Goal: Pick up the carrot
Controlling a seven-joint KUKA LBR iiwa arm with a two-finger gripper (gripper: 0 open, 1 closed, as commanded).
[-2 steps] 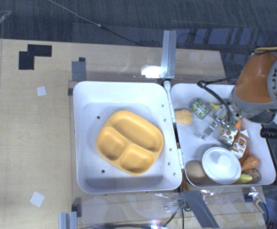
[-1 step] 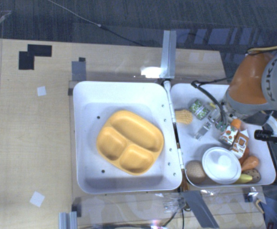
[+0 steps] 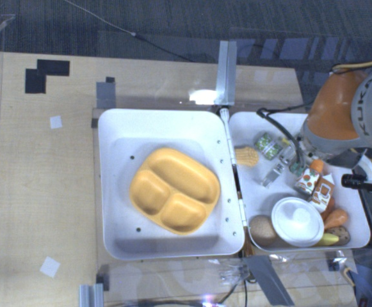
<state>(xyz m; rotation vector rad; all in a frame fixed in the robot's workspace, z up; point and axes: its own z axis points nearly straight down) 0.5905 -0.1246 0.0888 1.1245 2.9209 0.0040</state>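
Observation:
The orange carrot (image 3: 335, 219) lies in the right bin (image 3: 250, 123) near its front right corner, between the white bowl (image 3: 297, 221) and the bin's wall. The grey arm with its orange band (image 3: 331, 110) reaches in from the right. Its gripper (image 3: 271, 174) hangs over the middle of the right bin, to the left of and beyond the carrot and well apart from it. Nothing shows held in the gripper.
Around the gripper lie a corn cob (image 3: 246, 156), a green packet (image 3: 267, 146), an orange-and-white carton (image 3: 316, 188) and a small orange fruit (image 3: 317, 166). A potato (image 3: 262, 229) and a banana (image 3: 330, 239) sit at the front. The left bin (image 3: 118, 133) holds a yellow divided plate (image 3: 174, 189).

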